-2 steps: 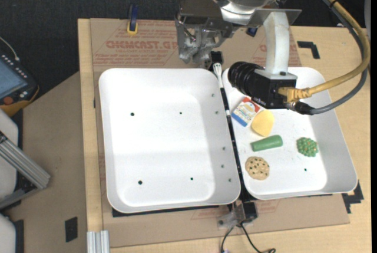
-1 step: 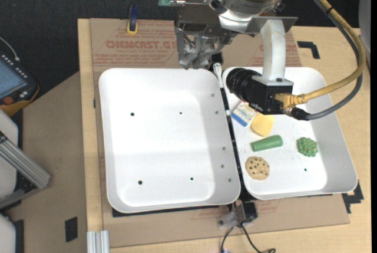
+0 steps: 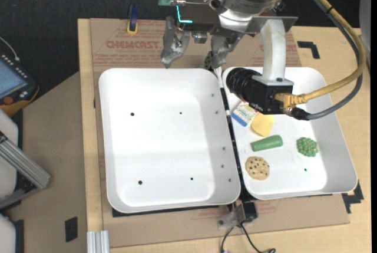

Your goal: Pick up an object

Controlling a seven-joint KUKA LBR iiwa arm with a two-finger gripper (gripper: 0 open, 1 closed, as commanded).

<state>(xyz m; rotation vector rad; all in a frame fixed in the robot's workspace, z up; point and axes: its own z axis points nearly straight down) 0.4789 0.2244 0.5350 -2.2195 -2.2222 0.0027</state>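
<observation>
In the right bin, a shallow white plastic tray with rounded corners, the small objects lie loosely clustered near its middle: a round tan cookie studded with dark chips at six o'clock of the group, a smooth green cylinder lying on its side just above it, a pale yellow rounded wedge at twelve o'clock of the cylinder, and a knobbly green broccoli-like piece off at three o'clock, apart from the rest. A small blue-and-white packet sits at ten o'clock of the yellow wedge, touching or nearly touching it, close to the bin's left wall. Partly over these hangs a black cylindrical camera unit on a white curved bracket, with a yellow cable running off toward three o'clock. The claw hangs above the far edge where the two bins meet, its two dull metal fingers spread wide apart with nothing between them, well clear of the objects. The left bin is the same glossy white shape with a few dark dots on its floor. Both rest on a brown cardboard sheet printed in red, laid on the tabletop.
</observation>
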